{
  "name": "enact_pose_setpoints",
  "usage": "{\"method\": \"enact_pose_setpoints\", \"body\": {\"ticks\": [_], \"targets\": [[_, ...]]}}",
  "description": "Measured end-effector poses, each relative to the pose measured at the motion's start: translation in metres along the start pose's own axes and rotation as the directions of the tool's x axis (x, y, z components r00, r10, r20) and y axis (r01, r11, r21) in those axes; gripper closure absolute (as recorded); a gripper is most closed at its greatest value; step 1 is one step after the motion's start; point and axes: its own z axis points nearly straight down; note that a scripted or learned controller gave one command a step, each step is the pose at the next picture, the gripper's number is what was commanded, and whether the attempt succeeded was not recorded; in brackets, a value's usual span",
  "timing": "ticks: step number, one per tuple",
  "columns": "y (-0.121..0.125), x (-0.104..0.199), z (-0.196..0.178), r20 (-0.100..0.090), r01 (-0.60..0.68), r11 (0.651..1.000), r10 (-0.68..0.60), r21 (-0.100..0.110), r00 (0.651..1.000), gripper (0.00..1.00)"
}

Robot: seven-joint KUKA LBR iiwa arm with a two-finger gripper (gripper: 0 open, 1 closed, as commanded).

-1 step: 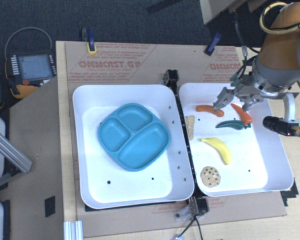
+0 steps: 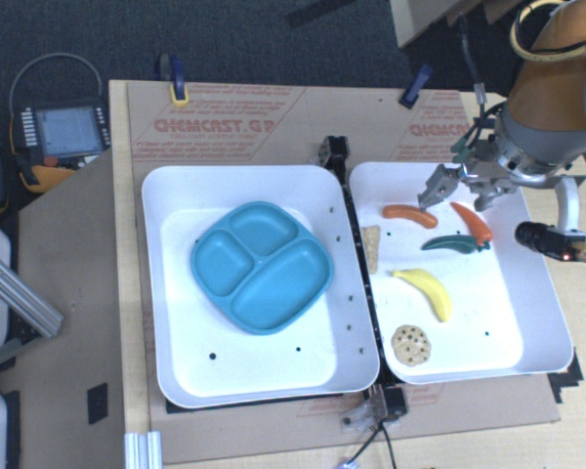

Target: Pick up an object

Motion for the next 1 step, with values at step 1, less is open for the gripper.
{"method": "enact_pose_setpoints", "body": {"ticks": [1], "targets": [[-0.006, 0.009, 0.0507, -0.001, -0.001, 1.0, 0.001, 0.006, 1.0, 0.0]]}}
